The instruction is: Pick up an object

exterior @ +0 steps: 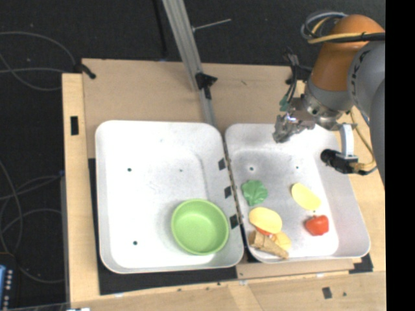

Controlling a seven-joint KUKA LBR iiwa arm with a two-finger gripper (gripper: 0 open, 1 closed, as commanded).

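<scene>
Camera view shows a tan table (pixel 142 89) on dark floor, bearing two white bins. The right bin (pixel 347 229) holds a green piece (pixel 254 191), yellow pieces and a red one (pixel 316 225). The hand (pixel 284 131) hovers over its far edge; grip unclear.

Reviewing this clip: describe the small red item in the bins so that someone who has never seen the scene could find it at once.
Look at the right bin of the two white bins. Along its near edge lies a cluster of small objects; the red object sits farthest right, just below a yellow piece. It is the only red thing there; its neighbours are yellow, tan or green.
</scene>
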